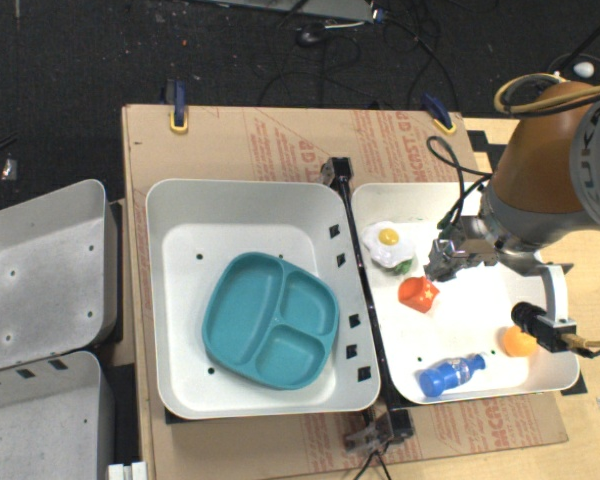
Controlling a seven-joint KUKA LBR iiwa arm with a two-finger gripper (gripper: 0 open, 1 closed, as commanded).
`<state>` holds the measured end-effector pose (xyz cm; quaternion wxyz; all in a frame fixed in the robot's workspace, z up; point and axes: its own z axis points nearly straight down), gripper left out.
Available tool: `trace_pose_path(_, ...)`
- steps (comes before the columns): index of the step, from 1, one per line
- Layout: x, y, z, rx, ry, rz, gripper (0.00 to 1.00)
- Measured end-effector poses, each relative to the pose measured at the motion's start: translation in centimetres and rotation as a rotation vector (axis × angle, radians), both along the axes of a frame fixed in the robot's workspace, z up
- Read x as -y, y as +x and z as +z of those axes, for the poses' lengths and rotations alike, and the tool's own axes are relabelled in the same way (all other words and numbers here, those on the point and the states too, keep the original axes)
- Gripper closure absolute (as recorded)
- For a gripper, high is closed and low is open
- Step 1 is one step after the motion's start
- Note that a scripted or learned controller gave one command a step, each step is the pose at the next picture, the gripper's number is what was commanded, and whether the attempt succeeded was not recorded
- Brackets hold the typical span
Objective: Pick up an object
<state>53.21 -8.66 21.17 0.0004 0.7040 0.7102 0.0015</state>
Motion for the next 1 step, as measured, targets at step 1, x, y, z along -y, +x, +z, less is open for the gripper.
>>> trace_pose_path(1,-5.48,1.01,1.47,-0.001,0.0,-0.001,1.0)
